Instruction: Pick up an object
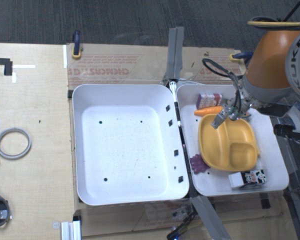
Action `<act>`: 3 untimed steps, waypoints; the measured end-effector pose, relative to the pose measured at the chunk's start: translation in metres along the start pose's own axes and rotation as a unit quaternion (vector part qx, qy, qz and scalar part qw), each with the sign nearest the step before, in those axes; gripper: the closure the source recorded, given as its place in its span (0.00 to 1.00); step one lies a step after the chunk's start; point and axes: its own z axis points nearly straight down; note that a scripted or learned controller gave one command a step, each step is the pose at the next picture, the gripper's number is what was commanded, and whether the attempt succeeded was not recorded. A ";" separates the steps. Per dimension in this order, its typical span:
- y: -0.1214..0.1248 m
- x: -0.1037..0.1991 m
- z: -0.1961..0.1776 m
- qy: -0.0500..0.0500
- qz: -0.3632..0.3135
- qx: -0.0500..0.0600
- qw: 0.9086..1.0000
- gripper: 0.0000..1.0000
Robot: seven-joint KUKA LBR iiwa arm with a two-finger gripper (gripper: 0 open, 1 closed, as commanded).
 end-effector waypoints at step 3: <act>0.043 -0.016 0.000 0.000 0.018 0.000 1.000 0.00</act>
